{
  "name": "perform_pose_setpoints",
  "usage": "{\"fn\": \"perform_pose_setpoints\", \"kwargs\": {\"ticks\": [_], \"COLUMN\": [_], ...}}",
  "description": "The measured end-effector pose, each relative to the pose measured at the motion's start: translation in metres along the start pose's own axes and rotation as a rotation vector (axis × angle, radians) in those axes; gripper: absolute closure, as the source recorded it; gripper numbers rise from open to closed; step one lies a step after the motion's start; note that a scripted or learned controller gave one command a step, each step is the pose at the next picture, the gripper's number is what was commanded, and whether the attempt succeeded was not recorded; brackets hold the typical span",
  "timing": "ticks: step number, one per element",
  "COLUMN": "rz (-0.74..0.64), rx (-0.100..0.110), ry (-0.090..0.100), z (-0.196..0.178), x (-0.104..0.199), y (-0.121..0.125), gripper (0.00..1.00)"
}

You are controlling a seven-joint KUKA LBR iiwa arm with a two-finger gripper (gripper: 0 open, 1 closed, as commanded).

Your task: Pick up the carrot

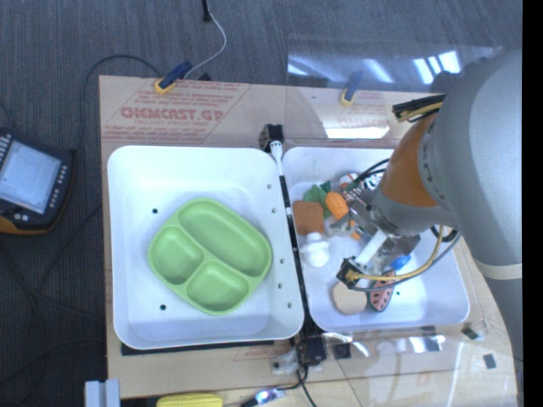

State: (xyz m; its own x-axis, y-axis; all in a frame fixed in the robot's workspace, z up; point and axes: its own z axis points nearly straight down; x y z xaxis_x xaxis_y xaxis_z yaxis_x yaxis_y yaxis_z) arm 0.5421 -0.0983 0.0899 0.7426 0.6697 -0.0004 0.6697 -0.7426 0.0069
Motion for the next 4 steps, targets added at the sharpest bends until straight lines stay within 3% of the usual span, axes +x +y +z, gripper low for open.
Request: {"fn": "perform_pose_setpoints", "kwargs": {"ticks": [1,2,3,4], "rz": [-0.001,0.241,0.019,0.128], "rx": [-0.002,0.006,0.005,0.007], "ry": [0.003,-0.001,0.007,0.003], "z": [-0.010,-0.130,-0.001,-0.097], "x": [0.001,0.038,-0.007,0.079], "y": [0.001,-0.013,-0.009,-0.038], "gripper": [1.00,1.00,1.00,1.00]}}
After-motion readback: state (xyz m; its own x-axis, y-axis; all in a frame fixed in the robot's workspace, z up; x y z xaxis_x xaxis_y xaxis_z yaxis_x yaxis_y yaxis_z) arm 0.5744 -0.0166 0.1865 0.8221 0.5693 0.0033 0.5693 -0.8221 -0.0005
